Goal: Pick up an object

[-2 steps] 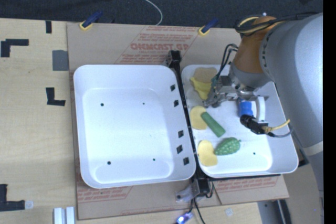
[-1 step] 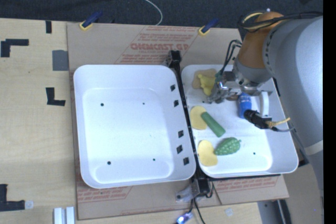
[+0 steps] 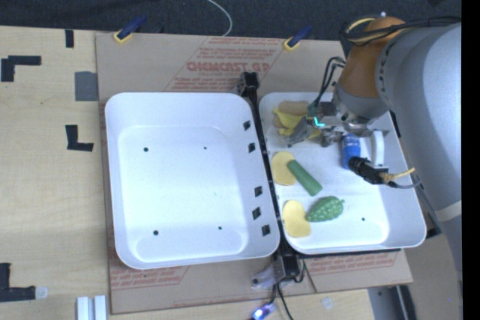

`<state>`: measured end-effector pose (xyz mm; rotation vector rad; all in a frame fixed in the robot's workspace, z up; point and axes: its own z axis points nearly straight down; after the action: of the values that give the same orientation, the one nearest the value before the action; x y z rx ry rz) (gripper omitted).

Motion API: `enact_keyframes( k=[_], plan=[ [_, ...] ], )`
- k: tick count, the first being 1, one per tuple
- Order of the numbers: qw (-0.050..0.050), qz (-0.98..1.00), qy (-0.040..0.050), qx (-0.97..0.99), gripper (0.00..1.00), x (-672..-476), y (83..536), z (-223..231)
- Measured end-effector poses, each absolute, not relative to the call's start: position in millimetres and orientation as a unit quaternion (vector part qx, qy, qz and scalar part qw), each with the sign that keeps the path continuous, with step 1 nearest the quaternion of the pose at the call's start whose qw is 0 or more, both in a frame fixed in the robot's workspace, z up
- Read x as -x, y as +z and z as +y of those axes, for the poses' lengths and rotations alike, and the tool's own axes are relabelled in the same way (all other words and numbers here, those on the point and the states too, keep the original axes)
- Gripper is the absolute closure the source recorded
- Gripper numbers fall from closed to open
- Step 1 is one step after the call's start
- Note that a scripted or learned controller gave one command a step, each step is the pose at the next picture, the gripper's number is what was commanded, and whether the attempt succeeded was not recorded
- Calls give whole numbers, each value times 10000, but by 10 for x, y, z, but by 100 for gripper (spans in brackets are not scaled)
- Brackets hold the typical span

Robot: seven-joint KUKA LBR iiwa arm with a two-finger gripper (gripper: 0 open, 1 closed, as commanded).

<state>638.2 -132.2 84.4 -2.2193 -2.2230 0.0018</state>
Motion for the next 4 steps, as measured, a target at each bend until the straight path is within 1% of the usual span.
enact_keyframes(
  k=[1, 2, 3, 4],
  plan=[
    [79, -7091, 86, 7050, 0, -6646, 818, -1132],
    [107, -7077, 112, 7064, 100, -6617, 894, -1141],
    [-57, -7085, -51, 7057, 100, -5916, 4070, -755],
    [-65, -7096, -61, 7045, 100, -6052, 5445, -317]
  ],
)
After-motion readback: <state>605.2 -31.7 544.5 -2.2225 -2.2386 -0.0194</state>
